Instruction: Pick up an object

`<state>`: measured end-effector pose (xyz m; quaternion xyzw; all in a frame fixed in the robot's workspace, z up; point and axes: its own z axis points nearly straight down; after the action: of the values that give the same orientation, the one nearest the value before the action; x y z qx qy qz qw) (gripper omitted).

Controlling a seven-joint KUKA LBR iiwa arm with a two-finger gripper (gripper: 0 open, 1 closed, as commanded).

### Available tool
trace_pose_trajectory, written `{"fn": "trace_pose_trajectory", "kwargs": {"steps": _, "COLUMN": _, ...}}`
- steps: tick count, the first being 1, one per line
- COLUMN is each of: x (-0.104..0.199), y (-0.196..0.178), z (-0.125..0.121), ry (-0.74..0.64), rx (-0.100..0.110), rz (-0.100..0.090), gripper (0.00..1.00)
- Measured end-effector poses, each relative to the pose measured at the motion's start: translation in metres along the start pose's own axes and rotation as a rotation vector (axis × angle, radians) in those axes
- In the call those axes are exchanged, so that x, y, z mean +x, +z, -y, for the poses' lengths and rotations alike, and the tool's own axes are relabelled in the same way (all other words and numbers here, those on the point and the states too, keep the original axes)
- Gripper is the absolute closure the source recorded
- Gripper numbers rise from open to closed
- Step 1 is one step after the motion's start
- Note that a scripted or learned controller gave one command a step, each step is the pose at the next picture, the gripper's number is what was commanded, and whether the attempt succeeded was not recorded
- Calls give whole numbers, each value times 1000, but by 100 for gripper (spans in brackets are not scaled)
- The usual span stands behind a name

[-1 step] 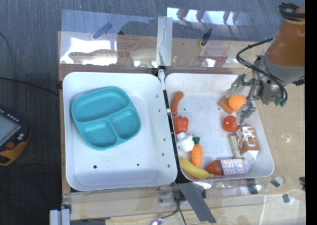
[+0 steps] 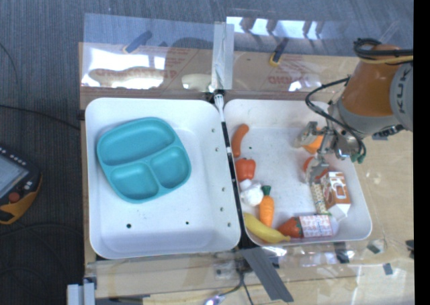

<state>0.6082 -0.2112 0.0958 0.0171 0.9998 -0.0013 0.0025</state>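
The pincer [image 2: 321, 152] hangs low over the right bin [image 2: 282, 137], and whether it is released or clenched cannot be told from here. Just below it lies a red-and-white packet [image 2: 334, 188], probably light, crinkly and slick, best nipped across its narrow width. Tight against the pincer's upper side sits a small orange piece [image 2: 312, 142], likely hard toy plastic, rounded and prone to squirt out unless gripped across its middle.

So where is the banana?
The banana lies at the near edge of the right bin, just below the carrot.
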Motion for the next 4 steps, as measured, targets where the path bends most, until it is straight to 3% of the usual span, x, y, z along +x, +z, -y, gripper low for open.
{"fn": "trace_pose_trajectory", "kwargs": {"steps": 1, "x": -2, "y": -10, "z": -2, "ry": -3, "rx": 4, "rz": 3, "gripper": 100}}
{"fn": "trace_pose_trajectory", "kwargs": {"steps": 2, "x": -2, "y": -10, "z": -2, "ry": -4, "rx": 4, "rz": 3, "gripper": 0}}
{"fn": "trace_pose_trajectory", "kwargs": {"steps": 3, "x": -1, "y": 6, "z": -9, "ry": 32, "rx": 1, "rz": 5, "gripper": 0}}
{"fn": "trace_pose_trajectory", "kwargs": {"steps": 4, "x": -3, "y": -7, "z": -9, "ry": 31, "rx": 6, "rz": 13, "gripper": 100}}
